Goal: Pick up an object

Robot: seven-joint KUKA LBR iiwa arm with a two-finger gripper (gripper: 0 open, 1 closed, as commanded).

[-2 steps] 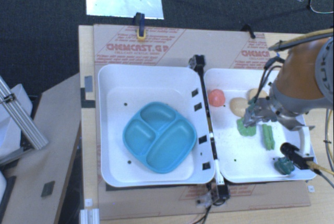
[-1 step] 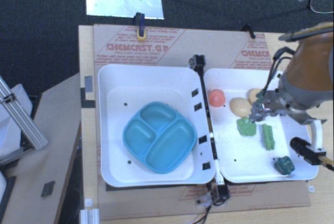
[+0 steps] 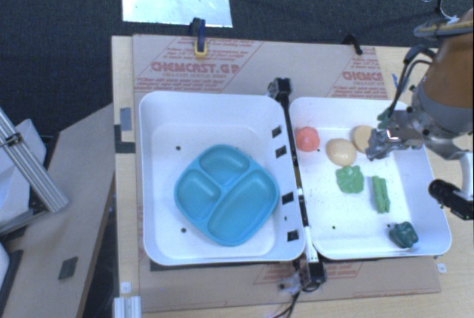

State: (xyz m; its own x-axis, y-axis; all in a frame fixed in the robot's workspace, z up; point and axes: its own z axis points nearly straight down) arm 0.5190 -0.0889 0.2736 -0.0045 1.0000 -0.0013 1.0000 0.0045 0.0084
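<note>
Currently the tool point(image 3: 379, 144) sits low over the upper right part of the right bin point(image 3: 433, 235), at the end of the grey arm point(image 3: 444, 94) with its orange band, which enters from the right side of the view. Whether its fingers are spread or pressed together cannot be told from this angle; nothing is seen between them.

Right bin contents, all loose on the bin floor:
- pale yellow round piece point(image 3: 362, 137), just beside the tool on its left, partly overlapped by it; contact cannot be judged.
- tan egg-shaped piece point(image 3: 341, 152), just left of the yellow one and near touching it.
- red-orange round piece point(image 3: 306, 138), close to the divider between the bins.
- light green leafy piece point(image 3: 349, 179), directly below the tan one.
- green slender stick-shaped piece point(image 3: 380, 193), lying lengthwise just right of the leafy piece, apart from it.
- dark green lump point(image 3: 404, 235), near the lower right corner, well apart from the others.

Left bin point(image 3: 159, 161) holds a blue compartment plate point(image 3: 226, 194), lying flat and turned at a slant, roughly centred.

Both bins rest side by side on a cardboard sheet point(image 3: 244, 61) printed in red lettering, on the desk point(image 3: 118, 72). A yellow clamp point(image 3: 200, 48) grips the sheet's far edge.
</note>
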